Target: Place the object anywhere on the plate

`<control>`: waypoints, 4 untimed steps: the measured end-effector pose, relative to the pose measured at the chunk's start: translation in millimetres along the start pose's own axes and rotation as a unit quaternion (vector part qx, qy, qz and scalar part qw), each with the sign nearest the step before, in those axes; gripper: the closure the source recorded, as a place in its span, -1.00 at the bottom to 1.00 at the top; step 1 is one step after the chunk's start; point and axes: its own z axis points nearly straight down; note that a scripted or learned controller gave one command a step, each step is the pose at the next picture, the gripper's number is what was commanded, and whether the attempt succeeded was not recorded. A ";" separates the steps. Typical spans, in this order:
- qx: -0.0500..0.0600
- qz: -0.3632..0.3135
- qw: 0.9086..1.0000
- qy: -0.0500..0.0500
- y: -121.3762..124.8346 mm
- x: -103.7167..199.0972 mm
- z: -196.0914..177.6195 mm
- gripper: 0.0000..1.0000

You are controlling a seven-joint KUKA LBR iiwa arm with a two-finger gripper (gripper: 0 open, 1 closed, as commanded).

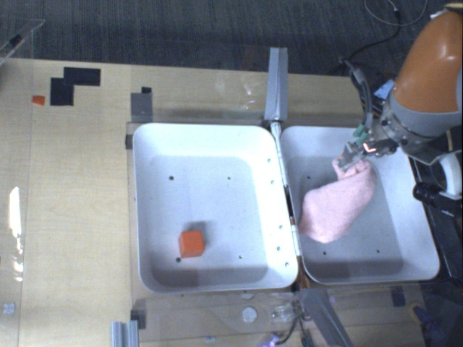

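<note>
Cloth (336, 205) hanging from claw (354, 155)

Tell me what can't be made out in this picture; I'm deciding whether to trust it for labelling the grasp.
- Gripper: its fingers are too small and blurred in the camera view to tell whether they grip the pink cloth.
- Plate: none can be identified.
- Right bin: the arm hides its upper right corner.
- Orange block: underside hidden.
</note>
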 end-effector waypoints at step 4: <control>-0.002 -0.569 0.822 0.001 53.2 155.1 43.6 1.00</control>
